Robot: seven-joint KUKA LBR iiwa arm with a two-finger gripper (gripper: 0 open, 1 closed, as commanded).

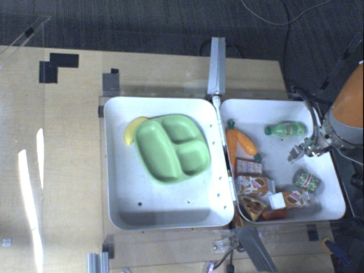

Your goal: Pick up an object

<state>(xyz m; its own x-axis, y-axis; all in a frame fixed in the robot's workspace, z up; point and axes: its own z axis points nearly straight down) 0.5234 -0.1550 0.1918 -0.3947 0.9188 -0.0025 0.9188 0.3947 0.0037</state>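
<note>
My gripper (302,150) hangs over the right bin (278,108), near its right wall, with the arm's orange band (350,101) behind it at the frame's edge. Nothing shows in its grasp. A green bottle (284,129) lies just above-left of it. A small green and red can (306,180) sits below it. An orange carrot (243,141) lies along the bin's left side. Snack packets (253,186), a white box (277,201) and a brown packet (297,198) crowd the front of the bin.
The left bin (165,212) holds a green divided plate (172,148) with a yellow banana (132,131) poking out at its upper left. A metal divider post (216,67) stands between the bins at the back. Cables (284,10) lie on the dark floor.
</note>
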